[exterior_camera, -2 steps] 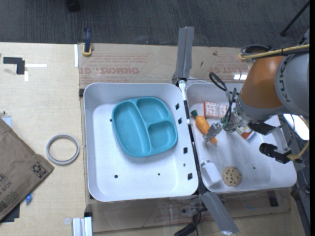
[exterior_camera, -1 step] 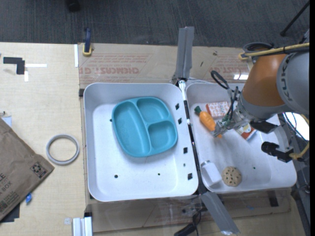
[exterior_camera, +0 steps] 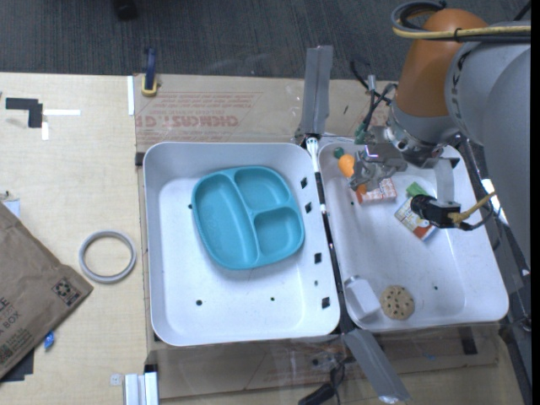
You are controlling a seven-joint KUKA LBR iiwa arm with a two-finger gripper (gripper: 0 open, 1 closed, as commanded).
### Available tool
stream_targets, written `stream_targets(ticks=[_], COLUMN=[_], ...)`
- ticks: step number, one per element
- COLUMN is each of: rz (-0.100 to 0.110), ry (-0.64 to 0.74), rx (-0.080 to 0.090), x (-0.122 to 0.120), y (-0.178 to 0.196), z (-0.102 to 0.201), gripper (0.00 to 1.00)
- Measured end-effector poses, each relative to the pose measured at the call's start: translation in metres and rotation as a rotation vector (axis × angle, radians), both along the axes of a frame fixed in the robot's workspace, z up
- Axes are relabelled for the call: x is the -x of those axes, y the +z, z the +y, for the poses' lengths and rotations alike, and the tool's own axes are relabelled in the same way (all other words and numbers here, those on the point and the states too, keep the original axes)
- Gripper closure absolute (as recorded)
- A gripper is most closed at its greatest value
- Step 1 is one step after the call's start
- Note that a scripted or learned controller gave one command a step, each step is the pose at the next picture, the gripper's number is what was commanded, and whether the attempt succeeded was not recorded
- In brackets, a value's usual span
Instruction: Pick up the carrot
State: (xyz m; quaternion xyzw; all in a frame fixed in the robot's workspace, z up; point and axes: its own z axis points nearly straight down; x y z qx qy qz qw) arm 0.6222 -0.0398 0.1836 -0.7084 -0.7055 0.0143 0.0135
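Two shallow white bins stood side by side on the bench. The left bin point(exterior_camera: 160, 251) carried a blue divided plate point(exterior_camera: 248, 216), lying near its centre and somewhat toward the far edge.

In the right bin point(exterior_camera: 472, 302), the carrot point(exterior_camera: 346, 164) lay near the far left corner, close to the rim shared with the left bin, orange with a small green end. The gripper point(exterior_camera: 368, 174) was just beside the carrot, on its right, low over the bin floor. Whether its jaws were released or clenched could not be told; the carrot was not seen between them.

A small red and white packet point(exterior_camera: 376, 191) lay just beside the gripper, toward the near edge. A second small package point(exterior_camera: 415, 218), with a green part at its top, lay toward the middle of the right bin. A round biscuit point(exterior_camera: 396, 302) lay near the near edge, left of its middle.

On the bench left of the bins lay a grey ring point(exterior_camera: 108, 255) and a brown cardboard box point(exterior_camera: 29, 298) at the left edge.
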Motion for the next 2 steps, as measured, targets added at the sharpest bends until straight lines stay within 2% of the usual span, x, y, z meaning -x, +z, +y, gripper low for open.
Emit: stream_targets(ticks=[1,2], rz=[-0.018,-0.013], ry=[0.204,0.299], rx=[-0.003,-0.005], x=[0.003,-0.01], y=[0.004,0.003], z=[-0.005,-0.037], gripper=[1.0,1.0])
